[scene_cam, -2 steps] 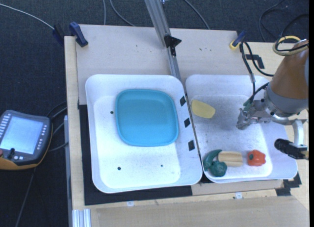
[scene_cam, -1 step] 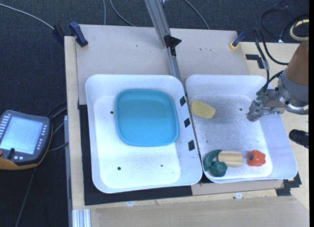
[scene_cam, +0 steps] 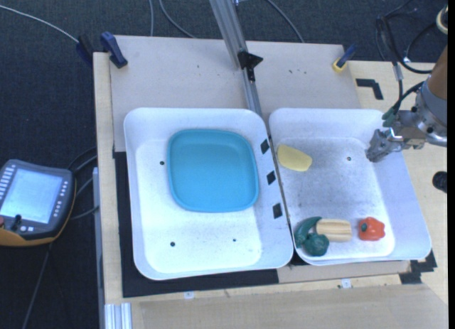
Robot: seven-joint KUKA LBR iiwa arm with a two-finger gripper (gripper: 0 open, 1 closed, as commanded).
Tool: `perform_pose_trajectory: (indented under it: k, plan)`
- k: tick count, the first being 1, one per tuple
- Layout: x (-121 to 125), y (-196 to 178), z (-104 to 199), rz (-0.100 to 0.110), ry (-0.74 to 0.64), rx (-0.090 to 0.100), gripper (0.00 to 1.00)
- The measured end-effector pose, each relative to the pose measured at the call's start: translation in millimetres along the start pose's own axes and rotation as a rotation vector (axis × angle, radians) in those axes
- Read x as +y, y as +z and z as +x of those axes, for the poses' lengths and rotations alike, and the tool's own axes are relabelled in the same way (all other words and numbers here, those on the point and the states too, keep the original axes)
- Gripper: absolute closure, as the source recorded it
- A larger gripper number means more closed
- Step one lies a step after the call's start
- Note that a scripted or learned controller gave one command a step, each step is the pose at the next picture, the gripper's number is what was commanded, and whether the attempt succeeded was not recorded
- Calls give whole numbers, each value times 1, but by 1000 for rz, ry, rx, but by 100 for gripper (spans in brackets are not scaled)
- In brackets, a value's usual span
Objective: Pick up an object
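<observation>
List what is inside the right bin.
The right bin holds a yellow piece near its upper left, and along the front a green vegetable, a tan block touching it, and a red pepper. The claw covers a patch of the bin's right side.

Blue plate [scene_cam: 213, 170], red pepper [scene_cam: 370, 229]

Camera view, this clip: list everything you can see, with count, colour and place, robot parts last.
Bins: 2, white, side by side on the bench.
Plate: 1, light blue, in the left bin.
Yellow toy: 1, upper left of the right bin.
Green toy vegetable: 1, right bin, near edge.
Tan block: 1, touching the green one.
Toy tomato: 1, red, right of the block.
Clamps: 2, blue, bench's far corners.
Teach pendant: 1, grey, left of the bench.
End effector: 1, grey, over the right bin's upper right.
</observation>
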State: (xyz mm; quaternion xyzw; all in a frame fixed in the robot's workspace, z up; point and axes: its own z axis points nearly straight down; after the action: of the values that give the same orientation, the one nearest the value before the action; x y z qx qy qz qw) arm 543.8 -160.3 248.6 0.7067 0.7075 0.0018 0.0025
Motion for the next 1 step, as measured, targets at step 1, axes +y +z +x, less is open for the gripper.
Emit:
perform_pose_trajectory:
  k: [1]
  plan:
    - [1, -27, 0, 3, 1, 0, 100]
